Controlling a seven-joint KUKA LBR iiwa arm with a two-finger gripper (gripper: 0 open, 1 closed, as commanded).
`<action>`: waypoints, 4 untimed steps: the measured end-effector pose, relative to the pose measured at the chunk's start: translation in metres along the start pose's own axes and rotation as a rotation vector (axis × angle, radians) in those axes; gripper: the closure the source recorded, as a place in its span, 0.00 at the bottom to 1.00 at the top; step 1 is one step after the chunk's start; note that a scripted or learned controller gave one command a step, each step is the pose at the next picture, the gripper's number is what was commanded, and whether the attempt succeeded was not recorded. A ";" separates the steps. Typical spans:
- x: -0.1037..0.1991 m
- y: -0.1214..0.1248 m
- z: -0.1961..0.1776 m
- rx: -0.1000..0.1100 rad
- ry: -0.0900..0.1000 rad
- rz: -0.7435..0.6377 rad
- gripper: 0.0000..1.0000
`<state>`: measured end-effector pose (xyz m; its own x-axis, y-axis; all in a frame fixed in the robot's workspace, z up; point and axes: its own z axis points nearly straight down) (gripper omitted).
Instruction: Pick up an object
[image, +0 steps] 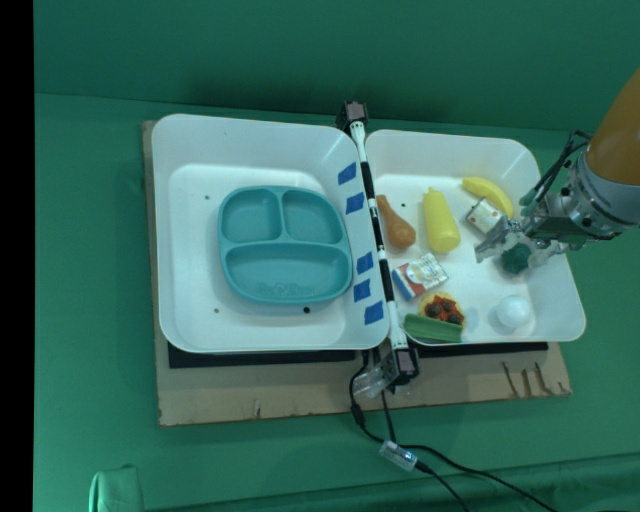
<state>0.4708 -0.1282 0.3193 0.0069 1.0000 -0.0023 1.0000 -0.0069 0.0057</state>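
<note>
Metallic and angular, the end effector (510, 243) hangs low over the right bin (545, 180), above a small dark green lump (516, 261); whether its grip is open or closed, I cannot tell. Nearby lie a curved banana (488, 192), a glossy yellow bottle (439, 221), an orange drumstick shape (396, 226) and a smooth white ball (513, 313). A teal divided plate (283, 246) sits in the left bin (190, 160).

A green bench (90, 250) fills the frame. At its centre lies a brown cardboard sheet (300, 400). Black cables (440, 470) trail toward the lower right.
</note>
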 end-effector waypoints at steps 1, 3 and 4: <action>-0.019 0.027 0.131 -0.011 -0.003 0.002 0.00; 0.022 0.094 0.116 -0.034 -0.010 0.006 1.00; 0.022 0.094 0.116 -0.033 -0.010 0.006 0.00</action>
<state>0.5652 -0.1074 0.2035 0.0132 0.9998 -0.0120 0.9992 -0.0127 0.0391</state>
